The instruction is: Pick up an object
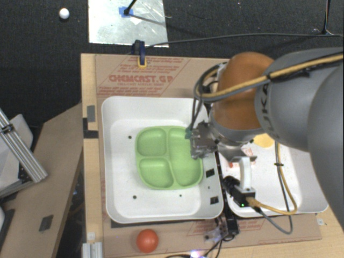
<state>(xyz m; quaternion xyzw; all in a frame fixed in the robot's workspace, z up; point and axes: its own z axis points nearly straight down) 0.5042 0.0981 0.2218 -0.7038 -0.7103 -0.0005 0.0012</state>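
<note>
A green divided plate (pixel 163 157) lies in the left white bin (pixel 121 120). My gripper (pixel 196 144) hangs over the plate's right edge, close to the wall between the two bins. The grey arm with its orange band (pixel 242 98) reaches in from the right and hides most of the right bin (pixel 301 198). A yellow object (pixel 264 140) peeks out from under the arm in the right bin, partly hidden.
A red ball (pixel 147 240) sits on the cardboard sheet in front of the left bin. A small white ball (pixel 64 13) lies far back left on the black cloth. A shiny foil sheet (pixel 127 14) lies behind the bins.
</note>
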